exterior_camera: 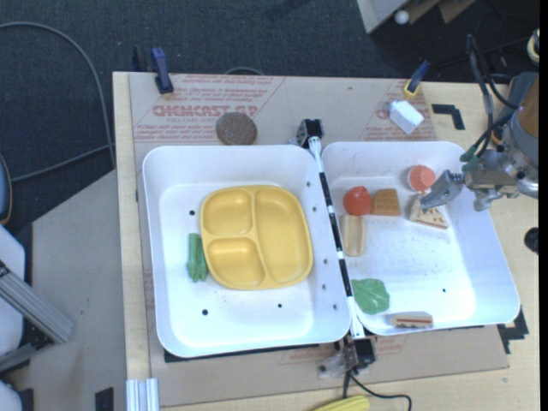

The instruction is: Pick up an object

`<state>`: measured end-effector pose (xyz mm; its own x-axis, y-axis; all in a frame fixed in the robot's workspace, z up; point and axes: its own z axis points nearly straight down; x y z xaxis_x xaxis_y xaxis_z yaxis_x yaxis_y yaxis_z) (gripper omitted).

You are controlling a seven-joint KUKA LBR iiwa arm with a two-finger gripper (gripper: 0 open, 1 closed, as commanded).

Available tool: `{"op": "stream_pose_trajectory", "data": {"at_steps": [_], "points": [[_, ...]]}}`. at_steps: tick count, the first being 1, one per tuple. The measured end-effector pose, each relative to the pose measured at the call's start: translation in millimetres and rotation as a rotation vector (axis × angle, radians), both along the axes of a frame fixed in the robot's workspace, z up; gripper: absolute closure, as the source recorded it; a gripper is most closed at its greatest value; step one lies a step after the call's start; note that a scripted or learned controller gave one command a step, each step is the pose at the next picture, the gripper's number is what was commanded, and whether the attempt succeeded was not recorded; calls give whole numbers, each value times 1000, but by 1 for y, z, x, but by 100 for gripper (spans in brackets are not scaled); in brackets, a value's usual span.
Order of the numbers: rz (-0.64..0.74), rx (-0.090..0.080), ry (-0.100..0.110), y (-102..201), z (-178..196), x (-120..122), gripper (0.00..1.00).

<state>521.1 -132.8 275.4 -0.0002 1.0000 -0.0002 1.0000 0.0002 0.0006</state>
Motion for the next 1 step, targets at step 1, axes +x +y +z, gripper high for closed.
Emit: {"op": "stream_pose_trajectory", "data": {"at_steps": [1], "points": [[0,0,2,-5,-117,84,0]]}}
